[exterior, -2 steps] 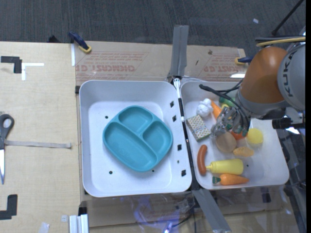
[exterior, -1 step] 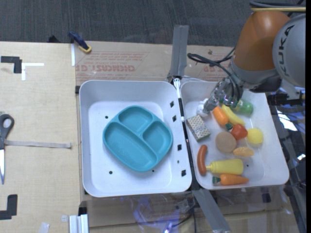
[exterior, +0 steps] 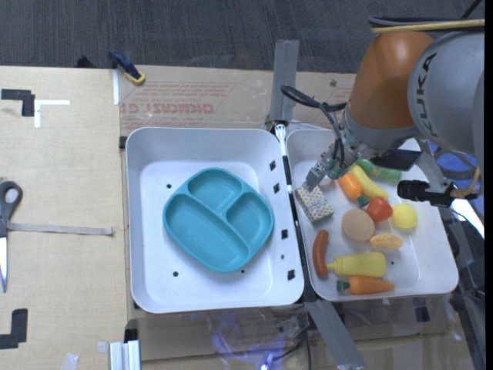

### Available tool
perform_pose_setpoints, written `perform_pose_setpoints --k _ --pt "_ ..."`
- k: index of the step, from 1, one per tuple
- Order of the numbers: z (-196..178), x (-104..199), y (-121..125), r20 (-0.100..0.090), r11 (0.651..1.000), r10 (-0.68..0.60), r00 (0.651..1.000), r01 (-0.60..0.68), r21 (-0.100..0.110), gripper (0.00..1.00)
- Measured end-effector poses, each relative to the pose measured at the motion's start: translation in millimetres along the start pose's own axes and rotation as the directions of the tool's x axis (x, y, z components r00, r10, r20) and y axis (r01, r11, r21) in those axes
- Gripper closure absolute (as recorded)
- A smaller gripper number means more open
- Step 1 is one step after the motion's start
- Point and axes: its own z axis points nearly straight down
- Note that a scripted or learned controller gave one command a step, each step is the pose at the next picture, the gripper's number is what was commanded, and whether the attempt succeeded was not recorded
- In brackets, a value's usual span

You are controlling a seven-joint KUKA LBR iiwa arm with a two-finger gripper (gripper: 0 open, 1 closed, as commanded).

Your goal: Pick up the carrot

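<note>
Scissors (exterior: 6, 226) at far left edge of the counter (exterior: 62, 176), irrelevant. Left bin (exterior: 139, 222) carries a blue divided plate (exterior: 219, 219), centre-left of frame. Right bin (exterior: 443, 280) holds the clutter: sponge block (exterior: 314, 203) at its upper left, red sausage (exterior: 320, 253) below that, yellow bottle-like piece (exterior: 360, 265), round beige item (exterior: 358, 225), lemon (exterior: 404, 216), red pepper (exterior: 379, 210), banana (exterior: 368, 182).

Carrot (exterior: 368, 286) lies flat along the bin's bottom edge, lower right of frame, just under the yellow piece, tip toward the right.

Hand (exterior: 317, 177) hangs at the bin's upper left, just above the sponge, well apart from the carrot. Can't tell whether it's spread or pressed together; too small and blurred. Nothing visibly pinched.

Step, my read: approach, not yet over target. Next move needs travel toward frame bottom, align across the carrot's short axis, descend clear of the yellow piece and the bin wall.
</note>
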Motion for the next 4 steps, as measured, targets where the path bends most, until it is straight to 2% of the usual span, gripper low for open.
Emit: perform_pose_setpoints --k 1,2,3,4 --pt "0 0 0 0.000 1.000 0.000 1.000 0.000 0.000 0.00" --pt "0 -24 -50 0.000 0.982 0.191 0.982 -0.191 0.000 0.00" --pt "94 -75 -45 0.002 0.937 0.348 0.937 -0.348 -0.008 0.00" --pt "84 -75 -43 0.003 0.939 0.344 0.939 -0.344 -0.010 1.00"
